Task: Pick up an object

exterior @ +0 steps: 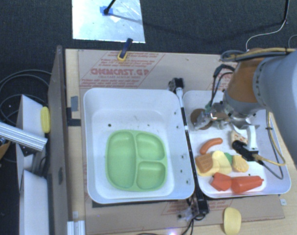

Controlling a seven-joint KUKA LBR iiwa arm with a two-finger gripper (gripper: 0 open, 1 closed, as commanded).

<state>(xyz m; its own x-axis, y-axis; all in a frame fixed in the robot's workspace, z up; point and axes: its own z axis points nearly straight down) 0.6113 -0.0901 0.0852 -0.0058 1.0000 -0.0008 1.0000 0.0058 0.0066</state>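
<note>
My gripper (210,114) is low over the back left corner of the right bin (278,186), reaching in from the right. It is right next to a brown round object (198,117), which lies against the bin's left wall. In front of it lie an orange-red sausage (210,144), a pale piece (236,137), an orange chunk (204,164), a yellow piece (219,159), a small green piece (229,157), a tan cracker (240,165), a red piece (221,181) and an orange carrot (246,182).
The left bin (97,106) holds a green divided plate (136,159). A yellow object (231,220) lies outside the bins, on the bench's front edge. A black clip (176,84) sits at the back between the bins. Cables run along the right bin's right side.
</note>
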